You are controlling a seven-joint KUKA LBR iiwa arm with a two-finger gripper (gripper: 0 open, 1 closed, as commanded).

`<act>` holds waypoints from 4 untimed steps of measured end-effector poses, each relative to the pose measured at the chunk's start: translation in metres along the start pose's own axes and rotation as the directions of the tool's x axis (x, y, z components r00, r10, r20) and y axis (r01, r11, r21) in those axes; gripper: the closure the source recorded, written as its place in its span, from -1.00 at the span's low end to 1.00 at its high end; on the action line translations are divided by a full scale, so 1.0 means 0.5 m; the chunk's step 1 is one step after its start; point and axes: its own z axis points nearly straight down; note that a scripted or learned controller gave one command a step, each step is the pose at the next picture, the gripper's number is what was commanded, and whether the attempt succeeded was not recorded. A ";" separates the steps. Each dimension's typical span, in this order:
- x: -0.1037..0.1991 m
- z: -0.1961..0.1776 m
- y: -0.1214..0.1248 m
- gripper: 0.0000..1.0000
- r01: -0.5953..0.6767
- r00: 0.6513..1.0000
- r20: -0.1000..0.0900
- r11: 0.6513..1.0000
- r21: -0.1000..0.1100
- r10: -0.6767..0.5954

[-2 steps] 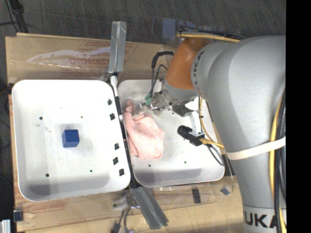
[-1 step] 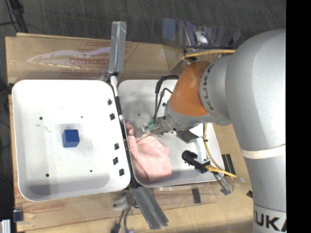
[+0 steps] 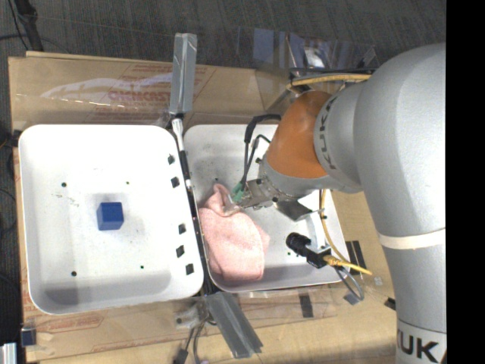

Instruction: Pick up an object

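Claw (image 3: 244, 196) low in the right bin (image 3: 220, 154), at the upper end of the pink cloth (image 3: 236, 243). My wrist, orange band (image 3: 297, 144) and all, leans over the bin's middle and covers much of its floor.

Claw state: cannot tell. From above, my own wrist body hides the tip, so I can't read it as wide, narrow or holding anything.

The cloth is the only loose thing I see in this bin. It lies crumpled along the left wall, reaching down toward the near corner. Its top end rises in a small peak right beside the claw. That could be a fold pinched and lifted, or simply how the fabric bunched; I can't say which.

Why here, as I judge it: a bunched ridge of fabric gives something to close on, where a flat stretch would slide away. Coming in at the cloth's end also keeps me off the bin wall.

Left bin (image 3: 91, 154): one blue cube (image 3: 111, 215) sitting flat near the middle, well apart from me and across the divider. It is a candidate too, but not the one I'm placed for.

Both bins sit side by side on the cardboard-covered surface (image 3: 76, 89).

Risk, as I judge it: soft cloth may slip out as I rise, or come up by only one layer.
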 end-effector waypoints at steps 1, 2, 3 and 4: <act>0.003 -0.183 0.160 1.00 0.077 0.997 0.002 0.997 -0.004 -0.077; 0.004 -0.182 0.160 -1.00 0.077 0.997 0.002 0.997 -0.004 -0.077; -0.124 0.014 0.108 -1.00 0.053 0.999 0.003 0.999 -0.007 -0.053; -0.121 -0.008 0.110 1.00 0.060 0.998 0.001 0.998 -0.007 -0.060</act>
